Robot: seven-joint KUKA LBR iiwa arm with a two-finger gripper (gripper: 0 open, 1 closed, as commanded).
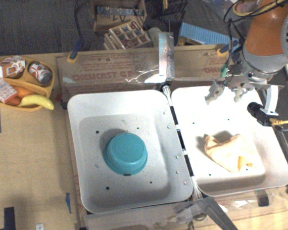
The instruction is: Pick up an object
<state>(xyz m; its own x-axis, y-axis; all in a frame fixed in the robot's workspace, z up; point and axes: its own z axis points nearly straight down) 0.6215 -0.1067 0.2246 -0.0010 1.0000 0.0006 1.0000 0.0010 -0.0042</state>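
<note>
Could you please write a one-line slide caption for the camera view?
End effector open above the right bin, which holds a yellow cloth; a teal bowl sits in the left bin.

**Even overhead light, mild glare**

Both white bins (118, 101) are brightly and evenly lit from above. Glare is seen on the clear plastic sheet (150, 74) at upper centre. Soft shadows are cast beneath the teal bowl (126, 153) and the cloth (229, 152). Slight overall softness is noted.
</note>
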